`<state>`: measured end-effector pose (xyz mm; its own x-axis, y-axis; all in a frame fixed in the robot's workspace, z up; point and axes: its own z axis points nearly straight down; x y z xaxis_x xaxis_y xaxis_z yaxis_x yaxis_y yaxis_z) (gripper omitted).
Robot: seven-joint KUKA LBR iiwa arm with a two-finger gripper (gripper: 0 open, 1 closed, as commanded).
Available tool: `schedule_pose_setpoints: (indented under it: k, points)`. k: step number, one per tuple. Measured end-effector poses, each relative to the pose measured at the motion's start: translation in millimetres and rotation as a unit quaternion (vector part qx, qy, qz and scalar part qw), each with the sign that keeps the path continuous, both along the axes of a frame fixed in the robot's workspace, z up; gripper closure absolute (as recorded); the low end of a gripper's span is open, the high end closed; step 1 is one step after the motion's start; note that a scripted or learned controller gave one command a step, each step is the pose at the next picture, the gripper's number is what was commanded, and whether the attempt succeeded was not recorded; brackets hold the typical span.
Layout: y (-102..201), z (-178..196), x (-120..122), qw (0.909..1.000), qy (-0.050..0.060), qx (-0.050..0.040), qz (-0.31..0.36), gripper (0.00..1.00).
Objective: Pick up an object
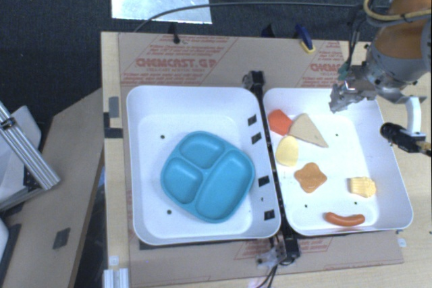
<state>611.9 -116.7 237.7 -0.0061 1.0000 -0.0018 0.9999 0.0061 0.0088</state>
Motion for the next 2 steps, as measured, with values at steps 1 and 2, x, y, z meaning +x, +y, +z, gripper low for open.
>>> schedule_pose_setpoints:
  k: [1,2]
  points:
    - [0,44,2,1.0,0.001,0.0002,0.0,1.0]
    - [42,41,-11,1.0,0.004,0.0013,0.001,1.0]
